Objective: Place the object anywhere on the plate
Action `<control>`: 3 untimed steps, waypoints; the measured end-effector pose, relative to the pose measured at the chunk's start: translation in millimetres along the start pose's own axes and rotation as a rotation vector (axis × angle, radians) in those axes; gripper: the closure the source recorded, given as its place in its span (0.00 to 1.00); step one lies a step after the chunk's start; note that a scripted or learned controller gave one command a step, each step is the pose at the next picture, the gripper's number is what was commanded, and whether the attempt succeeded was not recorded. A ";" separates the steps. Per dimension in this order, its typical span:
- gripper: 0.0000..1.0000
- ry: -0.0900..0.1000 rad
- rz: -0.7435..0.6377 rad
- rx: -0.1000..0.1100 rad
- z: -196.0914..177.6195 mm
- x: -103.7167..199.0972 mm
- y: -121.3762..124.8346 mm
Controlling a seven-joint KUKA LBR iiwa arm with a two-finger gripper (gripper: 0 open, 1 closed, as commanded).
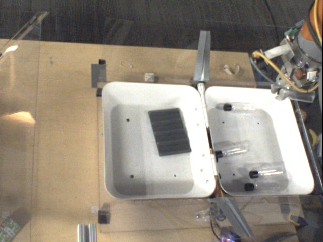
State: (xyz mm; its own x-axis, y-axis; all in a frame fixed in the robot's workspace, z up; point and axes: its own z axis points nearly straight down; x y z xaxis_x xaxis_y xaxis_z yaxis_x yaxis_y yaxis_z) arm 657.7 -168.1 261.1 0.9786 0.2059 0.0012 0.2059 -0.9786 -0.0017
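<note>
A: Two white bins sit side by side on the table (60, 150). What's in the left bin (113, 185)?

B: A dark ribbed plate (169, 131), lying flat near the middle, tilted a little so its long side runs from about eleven to five o'clock. I'd judge it sits there as the drop target, flat and open from above.

A: And the right bin (298, 150)?

B: Four clear tubes with black caps. One tube (237, 106) lies at the bin's twelve o'clock, a second tube (231, 150) at about nine o'clock against the left wall, and the last two (266, 174) (262, 186) close together at six o'clock. All lie on their sides, loose, well apart from the plate, so nothing has been moved across yet, by my reading.

A: Where's the hand?

B: The hand (295, 82) hangs at the arm's end over the right bin's far right corner, at about one o'clock. Whether it is apart or together I cannot tell; wiring and brackets hide it.

A: And the tubes relative to it?

B: The top tube is nearest, off toward eight o'clock from the hand. The others lie farther, toward seven.
</note>
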 end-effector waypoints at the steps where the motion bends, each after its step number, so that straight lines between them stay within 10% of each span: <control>1: 1.00 0.001 -0.038 0.000 -12.6 -9.2 -42.8; 3: 1.00 -0.001 0.002 -0.001 -29.8 -24.7 -11.0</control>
State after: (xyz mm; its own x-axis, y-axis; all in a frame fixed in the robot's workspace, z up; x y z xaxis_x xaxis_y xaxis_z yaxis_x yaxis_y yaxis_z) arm 631.3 -162.5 290.9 0.9790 0.2038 -0.0003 0.2038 -0.9790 -0.0006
